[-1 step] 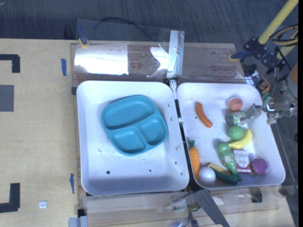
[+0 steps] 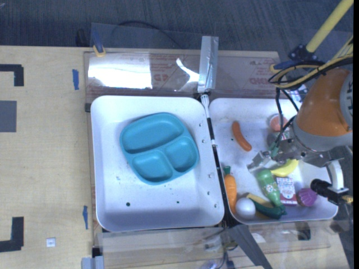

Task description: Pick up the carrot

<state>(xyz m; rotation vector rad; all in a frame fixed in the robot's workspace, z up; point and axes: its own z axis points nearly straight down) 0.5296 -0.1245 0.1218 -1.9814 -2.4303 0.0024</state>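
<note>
The carrot (image 2: pixel 230 189) lies against the left wall of the right bin (image 2: pixel 255 106), toward that bin's near-left corner, its orange body running roughly along the wall with the green top pointing away from the near edge. Just beside its lower end sits a white ball (image 2: pixel 245 207). The end effector (image 2: pixel 268 154) hangs over the middle of the same bin, to the right of the carrot and apart from it, with nothing visibly between its fingers; whether they are spread or pressed together I cannot tell. Below it lie a green bottle (image 2: pixel 268 186) and a yellow banana (image 2: pixel 285 168), and an orange sausage (image 2: pixel 241 135) rests toward the bin's far-left part. The left bin (image 2: pixel 106 150) carries a blue divided plate (image 2: pixel 160 147).
</note>
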